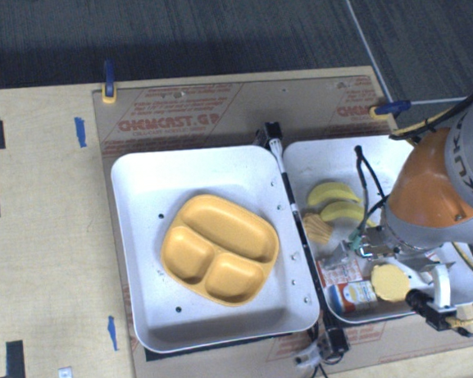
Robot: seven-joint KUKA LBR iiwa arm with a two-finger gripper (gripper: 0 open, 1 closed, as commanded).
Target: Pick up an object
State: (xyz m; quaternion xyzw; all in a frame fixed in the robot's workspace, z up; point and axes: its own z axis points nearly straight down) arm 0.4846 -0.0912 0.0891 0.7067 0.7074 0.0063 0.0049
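The right bin [300,160] holds the loose items: two yellow banana-shaped pieces [334,199] near its middle, a tan crumpled item [316,229] just below-left of them, a small can with red/white label [350,295] lying on its side by the near wall, and a pale yellow round disc [388,282] just right of the can (touching or nearly, can't tell which). Some clear wrap or packaging sits btwn the tan item and the can.

The arm [435,195], grey w/ orange band, comes in from the right and covers most of the right half of that bin. Its gripper [365,245] is low over the clutter, between the bananas and the disc; the claw's opening can't be made out from this angle, nor whether it touches or holds anything.

The left bin [133,234] carries a yellow three-compartment tray [218,248], turned at a slant, roughly centred. Both bins rest on a cardboard sheet [213,112] atop the wooden bench [46,266].
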